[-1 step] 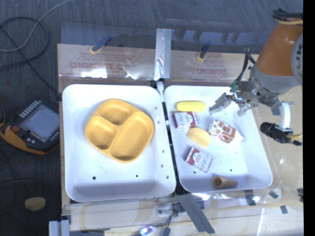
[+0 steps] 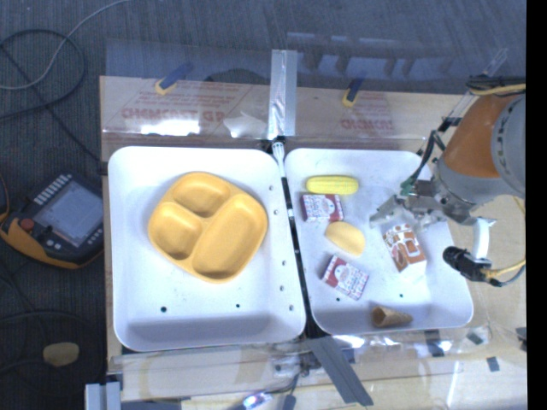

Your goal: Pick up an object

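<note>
My gripper (image 2: 402,213) hangs over the right part of the right bin (image 2: 444,314), just above an orange-and-white packet (image 2: 407,248). The packet lies on the bin floor right below the fingertips. Further left in this bin lie a yellow corn cob (image 2: 332,184), a red-and-white carton (image 2: 320,207), a pale yellow lemon-like piece (image 2: 345,237), and a second red-and-white carton (image 2: 345,277). A brown cone (image 2: 391,317) rests near the bin's front wall.
The left bin (image 2: 137,306) holds a yellow three-part dish (image 2: 207,225). A raised divider (image 2: 291,229) runs between the two bins. Left of the bench, a teach pendant (image 2: 55,220) sits on the floor.
</note>
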Available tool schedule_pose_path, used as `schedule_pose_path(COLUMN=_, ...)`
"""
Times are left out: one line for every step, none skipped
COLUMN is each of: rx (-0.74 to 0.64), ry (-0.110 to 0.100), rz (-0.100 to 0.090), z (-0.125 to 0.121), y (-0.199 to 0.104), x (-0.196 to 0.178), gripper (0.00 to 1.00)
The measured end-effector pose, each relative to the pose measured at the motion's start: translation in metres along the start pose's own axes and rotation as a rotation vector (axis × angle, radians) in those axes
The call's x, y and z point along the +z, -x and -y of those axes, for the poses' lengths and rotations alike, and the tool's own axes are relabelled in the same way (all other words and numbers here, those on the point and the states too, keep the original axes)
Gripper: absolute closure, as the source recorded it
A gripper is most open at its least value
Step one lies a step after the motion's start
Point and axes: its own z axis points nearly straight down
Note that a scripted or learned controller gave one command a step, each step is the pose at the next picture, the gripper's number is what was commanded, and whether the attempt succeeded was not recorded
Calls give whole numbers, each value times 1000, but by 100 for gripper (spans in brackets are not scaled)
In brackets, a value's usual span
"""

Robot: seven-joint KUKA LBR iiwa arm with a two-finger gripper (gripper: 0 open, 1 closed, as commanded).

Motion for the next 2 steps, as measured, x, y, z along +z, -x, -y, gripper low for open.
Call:
schedule_pose_path(rx=-140, ry=20, rz=-4, z=22, y=6, x=15, gripper=0)
schedule_pose_path(rx=-138, ry=21, rz=1, z=22, y=9, x=7, gripper=100)
